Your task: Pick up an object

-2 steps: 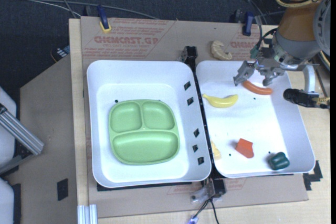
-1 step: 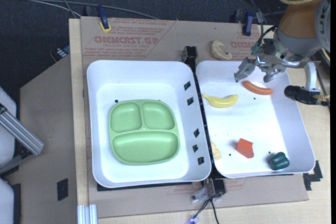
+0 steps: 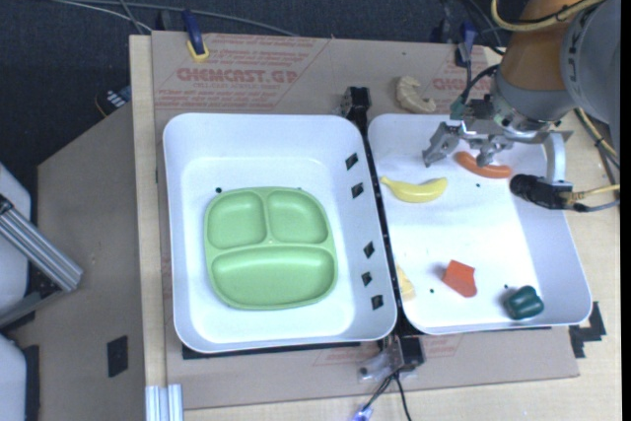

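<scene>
On the far left of the bench, the left bin (image 3: 187,242) is found to hold a green divided plate (image 3: 270,246), laid flat near the bin's middle and apart from its walls; it appears to be there as a possible set-down place, though that is judged rather than seen. Past the dividing wall, the right bin (image 3: 493,232) is seen to carry the loose objects, which are spread well apart, presumably so that each can be approached singly. A yellow banana (image 3: 415,189) lies on its side near the left wall. Toward the near edge, a small red block (image 3: 459,278) rests on the floor, and a dark green object (image 3: 523,302) sits in the near right corner; its kind cannot be made out. At the far end of this bin an orange, elongated object (image 3: 482,168), possibly a carrot, lies flat. The gripper (image 3: 465,145) is positioned directly over it, with its fingers spread and one tip on each side of the orange object's left end; nothing is shown clamped between them. The likely target is therefore judged to be this orange object, not yet lifted from the bin floor. A pale object (image 3: 414,95) lies outside the bins on the cardboard beyond.
</scene>
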Robot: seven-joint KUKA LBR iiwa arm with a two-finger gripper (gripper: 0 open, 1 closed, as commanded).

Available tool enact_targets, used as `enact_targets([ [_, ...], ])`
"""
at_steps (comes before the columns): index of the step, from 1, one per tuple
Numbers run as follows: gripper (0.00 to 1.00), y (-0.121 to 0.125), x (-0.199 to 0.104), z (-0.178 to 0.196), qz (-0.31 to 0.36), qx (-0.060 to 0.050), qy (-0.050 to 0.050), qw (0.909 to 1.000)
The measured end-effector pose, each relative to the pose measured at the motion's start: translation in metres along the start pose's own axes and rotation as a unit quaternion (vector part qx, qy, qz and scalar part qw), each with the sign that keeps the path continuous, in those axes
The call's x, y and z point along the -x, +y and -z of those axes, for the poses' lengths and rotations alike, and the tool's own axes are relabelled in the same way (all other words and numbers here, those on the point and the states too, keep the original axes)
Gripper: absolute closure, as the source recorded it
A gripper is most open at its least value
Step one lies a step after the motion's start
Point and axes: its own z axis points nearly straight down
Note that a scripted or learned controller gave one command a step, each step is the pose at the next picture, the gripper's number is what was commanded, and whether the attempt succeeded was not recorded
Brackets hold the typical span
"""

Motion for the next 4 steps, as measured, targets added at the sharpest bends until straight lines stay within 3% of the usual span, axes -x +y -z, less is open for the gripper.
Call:
enact_targets([
  [1,0.0,-0.009,0.005,-0.051,-0.001,-0.001,0.0,1.0],
  [2,0.0,-0.009,0.004,-0.064,-0.001,0.001,0.0,1.0],
  [3,1.0,-0.008,0.004,-0.052,-0.001,0.002,0.0,1.0],
  [4,1.0,-0.012,0.002,-0.006,-0.001,0.005,-0.001,1.0],
])
